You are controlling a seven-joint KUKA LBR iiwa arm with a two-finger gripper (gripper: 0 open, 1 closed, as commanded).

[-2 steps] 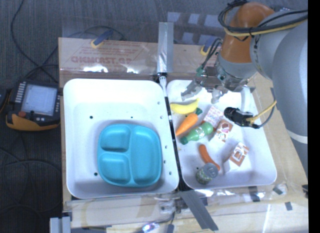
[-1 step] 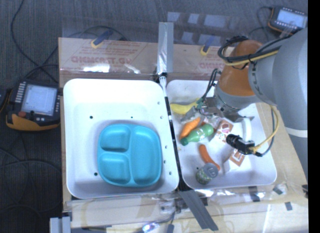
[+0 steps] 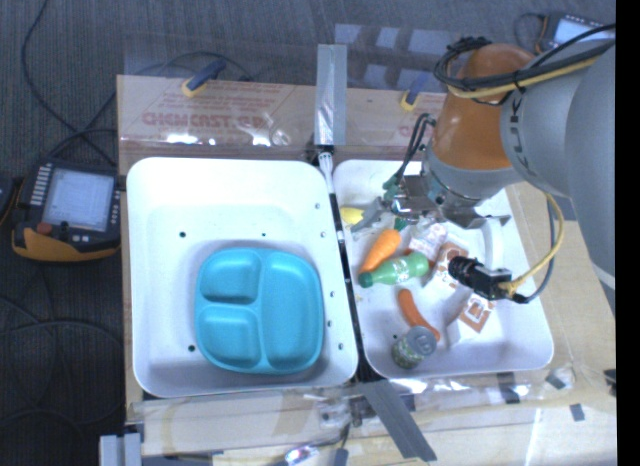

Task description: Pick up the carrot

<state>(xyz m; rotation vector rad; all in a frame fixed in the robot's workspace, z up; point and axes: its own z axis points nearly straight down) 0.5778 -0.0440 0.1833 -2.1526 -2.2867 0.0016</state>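
We're seeing gripper [image 3: 392, 210] hovering right above small orange plastic carrot [image 3: 380, 249] in right white bin [image 3: 530, 339]; grip state, can't tell.

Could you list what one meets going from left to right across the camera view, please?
Teach pendant → blue divided plate in the left bin → carrot in the right bin → hand.

Grey arm [image 3: 570, 94], glossy orange wrist band [image 3: 478, 114], black and yellow cables looped alongside
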